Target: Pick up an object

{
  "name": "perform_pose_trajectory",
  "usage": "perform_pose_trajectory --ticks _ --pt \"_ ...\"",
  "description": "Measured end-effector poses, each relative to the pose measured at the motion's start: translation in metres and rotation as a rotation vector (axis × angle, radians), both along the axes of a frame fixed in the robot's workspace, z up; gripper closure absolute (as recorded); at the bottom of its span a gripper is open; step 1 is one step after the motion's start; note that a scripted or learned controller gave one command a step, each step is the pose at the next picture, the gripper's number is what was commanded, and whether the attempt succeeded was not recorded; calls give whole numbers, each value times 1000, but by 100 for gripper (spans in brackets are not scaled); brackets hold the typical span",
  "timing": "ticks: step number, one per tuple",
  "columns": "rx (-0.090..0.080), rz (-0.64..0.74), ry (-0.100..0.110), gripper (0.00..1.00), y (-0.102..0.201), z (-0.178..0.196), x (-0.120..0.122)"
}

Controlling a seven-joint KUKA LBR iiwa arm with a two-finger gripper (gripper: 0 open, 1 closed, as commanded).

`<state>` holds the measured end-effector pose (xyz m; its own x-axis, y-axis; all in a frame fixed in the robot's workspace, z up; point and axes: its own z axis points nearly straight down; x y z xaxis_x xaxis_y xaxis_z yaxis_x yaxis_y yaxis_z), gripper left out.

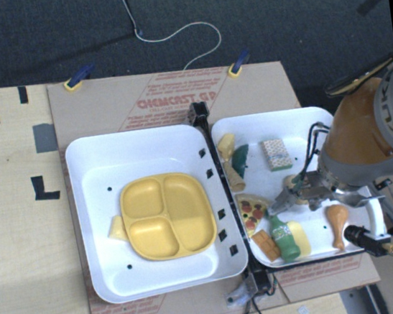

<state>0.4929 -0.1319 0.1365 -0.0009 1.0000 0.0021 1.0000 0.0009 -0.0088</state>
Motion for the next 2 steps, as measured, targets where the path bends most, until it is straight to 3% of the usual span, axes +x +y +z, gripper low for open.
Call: perform_pose_trajectory --ticks 1,2 --pt "-3 0 -7 0 1 -52 0" --pt "-2 0 -7 100 1 -40 0"
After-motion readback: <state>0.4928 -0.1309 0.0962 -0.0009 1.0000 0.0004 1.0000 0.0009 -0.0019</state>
